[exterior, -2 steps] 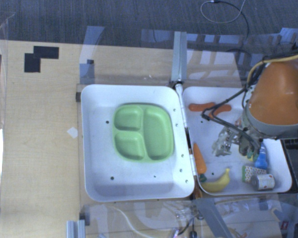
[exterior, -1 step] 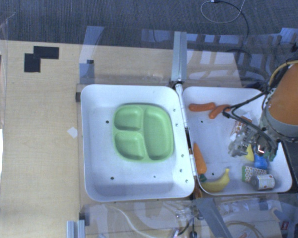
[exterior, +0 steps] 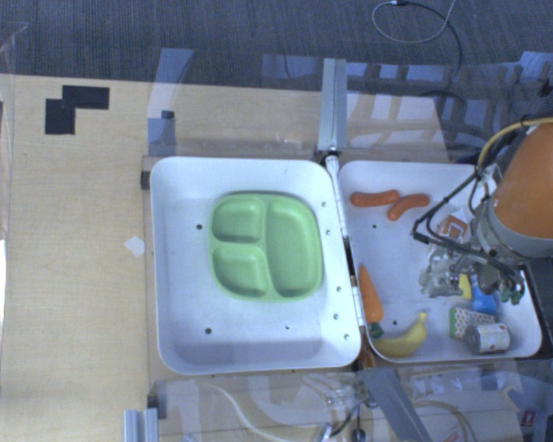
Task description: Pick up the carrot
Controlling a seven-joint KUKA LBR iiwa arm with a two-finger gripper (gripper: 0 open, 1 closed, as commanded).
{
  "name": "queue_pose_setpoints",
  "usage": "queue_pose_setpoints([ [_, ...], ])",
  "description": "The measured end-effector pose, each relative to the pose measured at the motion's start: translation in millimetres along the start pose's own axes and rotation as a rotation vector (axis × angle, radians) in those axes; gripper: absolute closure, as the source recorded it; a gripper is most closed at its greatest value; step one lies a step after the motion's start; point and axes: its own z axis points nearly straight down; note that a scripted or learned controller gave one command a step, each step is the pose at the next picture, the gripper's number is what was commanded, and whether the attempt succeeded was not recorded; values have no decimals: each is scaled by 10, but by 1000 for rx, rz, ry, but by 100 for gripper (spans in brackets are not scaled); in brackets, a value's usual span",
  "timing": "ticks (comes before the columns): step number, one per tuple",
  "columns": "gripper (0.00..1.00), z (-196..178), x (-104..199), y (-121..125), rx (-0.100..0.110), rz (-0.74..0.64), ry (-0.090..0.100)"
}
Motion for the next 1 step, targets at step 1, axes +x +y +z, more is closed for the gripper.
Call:
queue_pose_setpoints([
  [1,0,0,0,0,0,0,0],
])
